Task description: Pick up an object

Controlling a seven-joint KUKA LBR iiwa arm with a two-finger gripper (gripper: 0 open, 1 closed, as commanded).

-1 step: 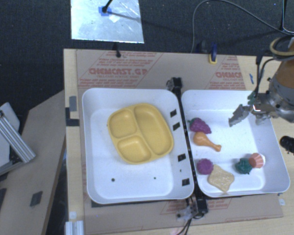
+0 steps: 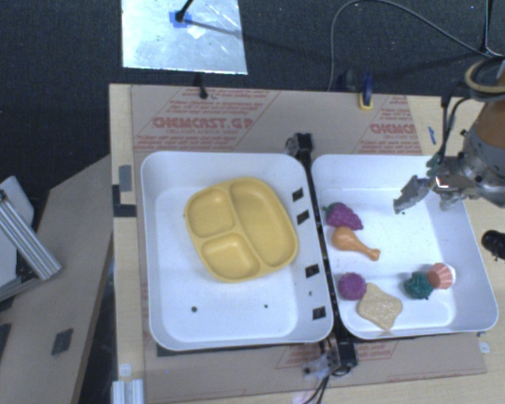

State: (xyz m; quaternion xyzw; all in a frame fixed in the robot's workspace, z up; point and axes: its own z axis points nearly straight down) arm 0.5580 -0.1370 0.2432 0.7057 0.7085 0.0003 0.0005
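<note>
Step in hand: approach phase, nothing lifted yet (judged).
Gripper [image 2: 414,194]: hangs over the right bin [image 2: 475,251], upper-right of the chicken drumstick [image 2: 356,243], well apart from it. Finger state: cannot tell, too small and blurred. No obj seen between fingers.
Candidate objs: all in right bin. Purple grapes [image 2: 344,216] just above-left of drumstick, near but apart. Second purple piece [image 2: 352,285] below drumstick. Bread slice [image 2: 379,307] below-right of drumstick, touching or nearly touching the purple piece. Teal piece [image 2: 418,285] and pink-orange cupcake [image 2: 441,274] to lower right of drumstick, pressed together.
Best target (judged): drumstick or grapes; both stand free, w/ bare floor on most sides.
Technique (advice): centre over obj, descend straight, span drumstick across narrow shank, not along length. Avoid teal/cupcake pair and bread/purple pair; a neighbour likely gets nudged or caught.
Edges: divider w/ black clips [image 2: 307,219] left of drumstick, close to grapes; risk of finger strike there. Far wall of bin above drumstick, near gripper.
Open room: bare floor right of drumstick, toward gripper side; ample for descent and retreat.
Left bin [image 2: 164,225]: left of drumstick beyond divider; holds yellow divided tray [image 2: 240,228].
</note>
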